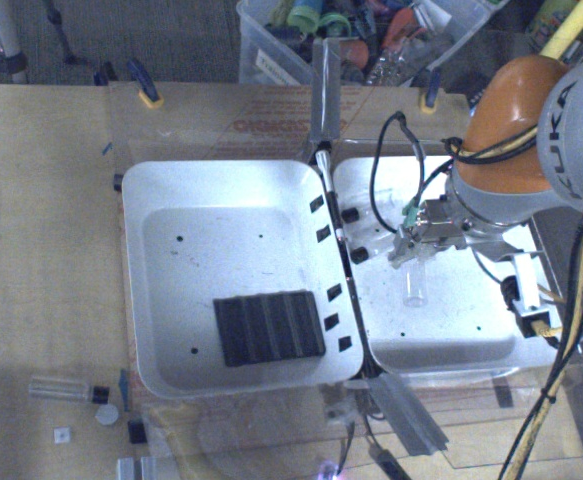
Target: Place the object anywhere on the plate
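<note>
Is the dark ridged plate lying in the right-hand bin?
No, the dark ridged plate lies in the left bin, while the gripper hangs over the right bin.

Pictured from above: wooden bench (pixel 41 218) bearing two white bins (pixel 161 193), side by side; small oddments (pixel 96 400) strewn near front-left corner.

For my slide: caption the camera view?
Grey KUKA arm over right white bin; dark ribbed rectangular plate in left white bin.

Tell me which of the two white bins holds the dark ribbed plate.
The left shallow white bin: the dark ribbed rectangular plate lies on its floor near the front. The right white bin sits under the gripper.
</note>
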Controlling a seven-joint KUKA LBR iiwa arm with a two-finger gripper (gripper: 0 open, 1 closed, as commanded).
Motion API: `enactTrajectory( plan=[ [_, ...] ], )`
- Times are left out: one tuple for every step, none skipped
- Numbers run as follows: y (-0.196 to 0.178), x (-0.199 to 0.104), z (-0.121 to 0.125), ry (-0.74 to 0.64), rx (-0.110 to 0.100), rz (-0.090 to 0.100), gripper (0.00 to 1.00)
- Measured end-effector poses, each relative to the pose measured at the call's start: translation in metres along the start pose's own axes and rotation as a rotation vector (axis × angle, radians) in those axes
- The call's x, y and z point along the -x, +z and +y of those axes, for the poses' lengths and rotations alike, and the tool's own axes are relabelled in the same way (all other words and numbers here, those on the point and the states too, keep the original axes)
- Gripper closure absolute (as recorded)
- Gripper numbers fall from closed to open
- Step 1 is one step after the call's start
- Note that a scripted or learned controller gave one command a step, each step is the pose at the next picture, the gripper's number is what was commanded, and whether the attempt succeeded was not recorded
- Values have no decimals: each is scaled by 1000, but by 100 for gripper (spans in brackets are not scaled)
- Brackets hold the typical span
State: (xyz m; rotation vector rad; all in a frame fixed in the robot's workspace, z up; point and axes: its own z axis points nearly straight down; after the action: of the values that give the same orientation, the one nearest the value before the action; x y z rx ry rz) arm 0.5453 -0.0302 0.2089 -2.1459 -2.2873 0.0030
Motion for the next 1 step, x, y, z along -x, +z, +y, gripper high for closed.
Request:
enactTrajectory(
  plan=[
    [-16,-69,18,126,5,-3,100]
  ],
)
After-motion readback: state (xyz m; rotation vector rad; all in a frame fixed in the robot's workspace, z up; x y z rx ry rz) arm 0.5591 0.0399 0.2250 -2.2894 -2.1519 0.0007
